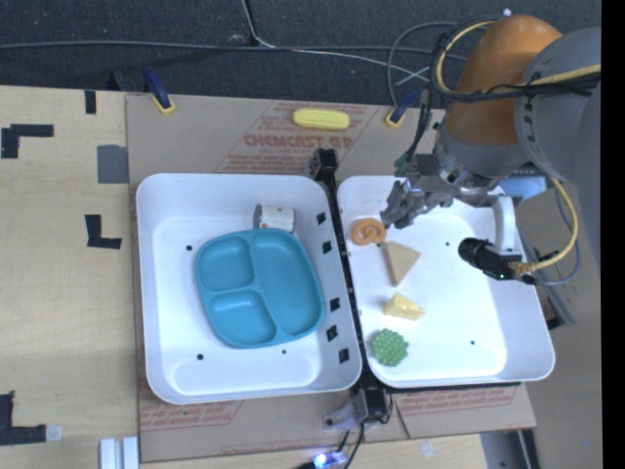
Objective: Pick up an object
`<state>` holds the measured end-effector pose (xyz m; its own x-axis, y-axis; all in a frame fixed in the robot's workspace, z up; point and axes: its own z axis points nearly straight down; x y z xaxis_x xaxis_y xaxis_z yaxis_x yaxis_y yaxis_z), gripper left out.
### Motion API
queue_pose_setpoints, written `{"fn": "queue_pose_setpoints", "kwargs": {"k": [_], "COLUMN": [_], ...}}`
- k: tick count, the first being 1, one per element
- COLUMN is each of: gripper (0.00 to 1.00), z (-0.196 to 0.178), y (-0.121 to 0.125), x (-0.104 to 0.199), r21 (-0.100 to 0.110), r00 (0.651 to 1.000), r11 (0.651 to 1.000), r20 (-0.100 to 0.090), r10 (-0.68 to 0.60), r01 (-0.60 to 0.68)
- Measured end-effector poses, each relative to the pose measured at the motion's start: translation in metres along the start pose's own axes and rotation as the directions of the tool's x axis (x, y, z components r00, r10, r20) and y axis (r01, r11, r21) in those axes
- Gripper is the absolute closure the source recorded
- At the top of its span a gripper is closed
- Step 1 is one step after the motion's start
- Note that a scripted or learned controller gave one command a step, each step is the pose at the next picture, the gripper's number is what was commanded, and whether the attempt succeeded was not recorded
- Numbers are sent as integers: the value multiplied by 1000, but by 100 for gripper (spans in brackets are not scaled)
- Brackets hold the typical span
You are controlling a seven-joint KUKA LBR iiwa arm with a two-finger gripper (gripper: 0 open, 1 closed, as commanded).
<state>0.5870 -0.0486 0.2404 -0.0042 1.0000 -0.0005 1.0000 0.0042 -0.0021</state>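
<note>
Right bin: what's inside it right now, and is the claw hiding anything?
The right bin holds a small orange ring, a tan wedge, a yellow piece and a green ball. The claw covers the floor beneath it.

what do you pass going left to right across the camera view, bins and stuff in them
left bin → blue divided plate → right bin, where the green toy lies → gripper → orange band
</note>
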Motion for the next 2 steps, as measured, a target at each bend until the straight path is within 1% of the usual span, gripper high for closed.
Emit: {"fn": "queue_pose_setpoints", "kwargs": {"k": [1, 2], "gripper": [100, 100], "z": [-4, -1], "y": [19, 30], "x": [53, 101], "r21": [-2, -1], "r00": [1000, 1000], "r11": [1000, 1000], "r20": [-1, 0], "r10": [-1, -1], "r01": [1, 1]}}
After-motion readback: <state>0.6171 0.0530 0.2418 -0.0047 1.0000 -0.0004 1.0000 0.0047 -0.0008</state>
